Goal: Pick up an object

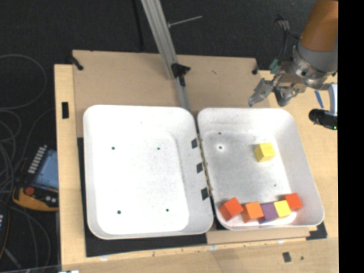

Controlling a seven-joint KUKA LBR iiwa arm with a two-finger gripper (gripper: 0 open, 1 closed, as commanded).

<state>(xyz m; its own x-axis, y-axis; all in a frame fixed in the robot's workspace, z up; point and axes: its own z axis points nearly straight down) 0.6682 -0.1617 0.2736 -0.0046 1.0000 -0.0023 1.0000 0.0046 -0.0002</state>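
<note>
While your hand, fingers apart, is hovering beyond the yellow cube, you are risking closing on nothing.

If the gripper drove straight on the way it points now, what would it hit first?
The gripper points down and toward the right bin's far rim. Going straight on, it would probably meet that rim or the bare floor just inside it, short of the yellow block. Depth is uncertain.

One fixed camera looks down at a slant over the counter, the pincer upper right
</note>
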